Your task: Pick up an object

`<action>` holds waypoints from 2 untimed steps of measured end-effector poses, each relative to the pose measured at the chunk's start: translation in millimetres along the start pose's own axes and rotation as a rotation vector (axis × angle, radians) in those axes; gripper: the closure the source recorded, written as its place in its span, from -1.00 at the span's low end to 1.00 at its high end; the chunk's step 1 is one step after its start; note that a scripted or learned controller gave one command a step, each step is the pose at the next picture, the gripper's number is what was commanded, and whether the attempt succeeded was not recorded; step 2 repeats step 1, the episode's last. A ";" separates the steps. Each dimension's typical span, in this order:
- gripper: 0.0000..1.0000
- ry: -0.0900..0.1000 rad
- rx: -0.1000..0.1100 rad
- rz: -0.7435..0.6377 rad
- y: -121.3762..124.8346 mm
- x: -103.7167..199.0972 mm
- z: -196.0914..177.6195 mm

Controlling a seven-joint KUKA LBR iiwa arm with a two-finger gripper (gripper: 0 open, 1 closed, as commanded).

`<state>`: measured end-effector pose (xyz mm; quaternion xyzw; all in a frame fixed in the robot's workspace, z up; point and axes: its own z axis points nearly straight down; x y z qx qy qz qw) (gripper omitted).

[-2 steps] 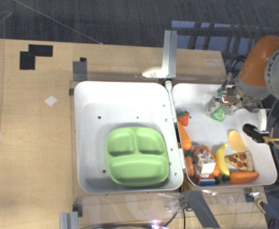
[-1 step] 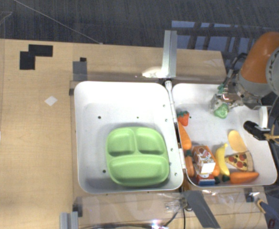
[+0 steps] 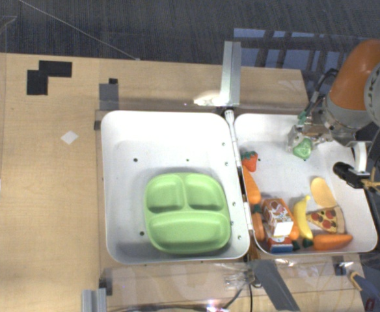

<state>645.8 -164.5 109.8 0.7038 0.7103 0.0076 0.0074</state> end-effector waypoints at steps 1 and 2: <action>1.00 -0.001 0.019 0.206 27.1 109.7 -73.4; 1.00 -0.001 0.019 0.206 27.1 109.7 -73.4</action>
